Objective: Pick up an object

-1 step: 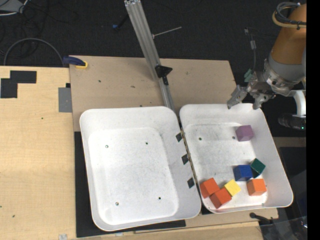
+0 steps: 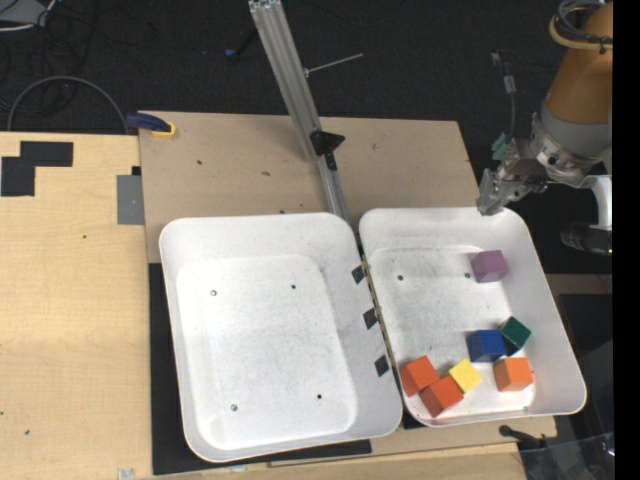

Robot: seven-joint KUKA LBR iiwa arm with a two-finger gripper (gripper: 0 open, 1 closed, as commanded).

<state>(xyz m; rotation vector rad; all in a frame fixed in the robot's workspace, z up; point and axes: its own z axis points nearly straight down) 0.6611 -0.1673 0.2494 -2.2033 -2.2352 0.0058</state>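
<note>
Writing: you will find no brand, label or readable lettering on the blocks, the bins or the bench.
Near cluster: six blocks lie in the right bin point(image 2: 560, 318). Closest to you, at its near edge, two red-orange blocks point(image 2: 430, 384) touch each other, with a yellow block point(image 2: 465, 375) just beside them on the right.
Orange block point(image 2: 513, 373): sits near the bin's near-right corner, just right of the yellow one, apart from it.
Blue block point(image 2: 486, 344): stands just beyond the yellow one, touching a dark green block point(image 2: 516, 333) on its right.
Purple block point(image 2: 488, 265): lies alone in the far half of the right bin, well apart from the cluster.
Orientation: these blocks are roughly cubic, so you can read no long axis; most sit turned at a slant to the bin's walls.
Left bin point(image 2: 200, 238): white, side by side with the right bin, joined by dark clips along the shared wall.
Gripper point(image 2: 492, 200): hangs over the far rim of the right bin, near its far-right corner, beyond the purple block and not touching it. You cannot tell whether it is spread or closed; nothing is seen held.
Arm point(image 2: 578, 88): reaches in from the right, orange band above the wrist.
Far bench: a slanted aluminium rail point(image 2: 290, 78) rises behind the bins.
</note>
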